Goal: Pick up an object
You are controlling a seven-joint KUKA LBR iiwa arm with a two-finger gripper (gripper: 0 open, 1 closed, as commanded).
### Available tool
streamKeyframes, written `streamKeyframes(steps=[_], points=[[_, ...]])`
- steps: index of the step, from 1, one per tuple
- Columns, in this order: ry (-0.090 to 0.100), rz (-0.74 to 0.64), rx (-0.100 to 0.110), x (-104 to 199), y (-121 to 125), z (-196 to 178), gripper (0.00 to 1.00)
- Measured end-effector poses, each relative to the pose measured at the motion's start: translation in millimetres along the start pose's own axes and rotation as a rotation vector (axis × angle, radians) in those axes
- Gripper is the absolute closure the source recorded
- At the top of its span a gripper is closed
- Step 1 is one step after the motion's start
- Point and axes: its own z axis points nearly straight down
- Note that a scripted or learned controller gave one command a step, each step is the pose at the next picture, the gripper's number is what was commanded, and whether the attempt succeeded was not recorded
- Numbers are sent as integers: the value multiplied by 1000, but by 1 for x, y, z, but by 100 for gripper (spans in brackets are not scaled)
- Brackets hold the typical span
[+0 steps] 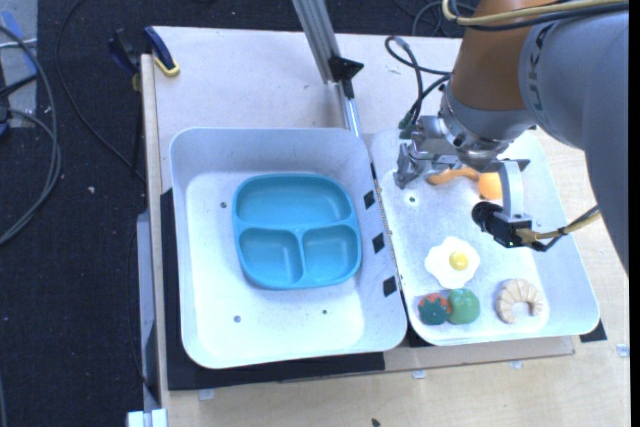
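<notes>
The gripper [408,167] hangs low over the right bin [570,255], beside an orange piece [452,177]. Open or clenched, I cannot tell. Fried egg [452,261] lies nearer me.

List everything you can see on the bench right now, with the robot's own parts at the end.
white bins: 2, white, side by side on the bench
divided plate: 1, light blue, three compartments, in the left bin
fried egg toy: 1, white with yellow yolk, right bin, middle
green and red toy food: 1 cluster, green with red, right bin, front
croissant toy: 1, beige, right bin, front right
orange toy pieces: 2 apparently, orange, right bin, partly under the arm
clamp: 1, blue and yellow, bench's far left corner
arm: 1, grey with orange band, from the right
gripper: 1, over the right bin's far left part
</notes>
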Motion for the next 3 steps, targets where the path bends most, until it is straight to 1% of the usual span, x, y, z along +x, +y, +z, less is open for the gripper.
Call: streamKeyframes(steps=[1,2,3], points=[[0,0,0,43,26,-10,100],[0,0,1,96,50,-1,100],[-2,4,4,93,49,-1,0]])
